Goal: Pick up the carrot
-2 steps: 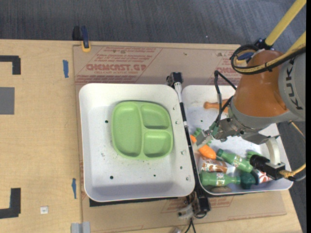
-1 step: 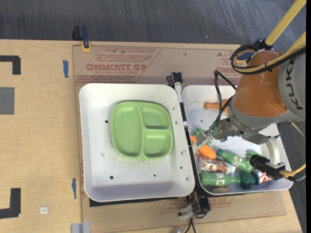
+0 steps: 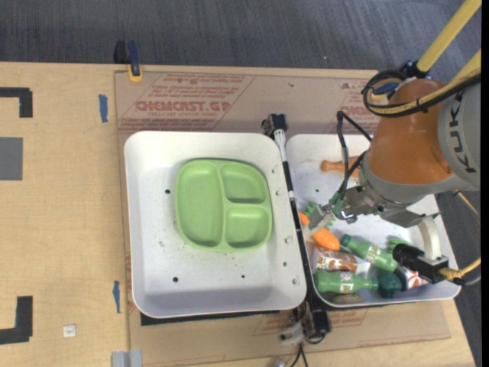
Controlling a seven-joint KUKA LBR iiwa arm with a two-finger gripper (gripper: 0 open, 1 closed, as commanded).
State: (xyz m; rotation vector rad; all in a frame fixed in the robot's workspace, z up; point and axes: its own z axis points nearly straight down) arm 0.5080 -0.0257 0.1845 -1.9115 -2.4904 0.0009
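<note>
In the right bin [image 3: 306, 147], near its left wall and about halfway down, the carrot [image 3: 326, 239] lies on its side, orange with a bit of green at the end, apart from the wall. The gripper [image 3: 330, 211] hangs just above and beside it, reached in from the right with the arm's orange band over the bin's upper right part. Whether the jaws are open or closed cannot be told from here; nothing is visibly held between them, so the carrot looks to be resting on the bin floor. Toward the bin's near edge lie two green bottles [image 3: 359, 266], one just beside the carrot, which crowds the approach from that side; coming down from above likely suits better. Another orange piece [image 3: 333, 166] lies near the far edge, well apart. In the left bin [image 3: 145, 228] a green plate [image 3: 224, 204] with compartments sits in the middle, perhaps as a drop place.
</note>
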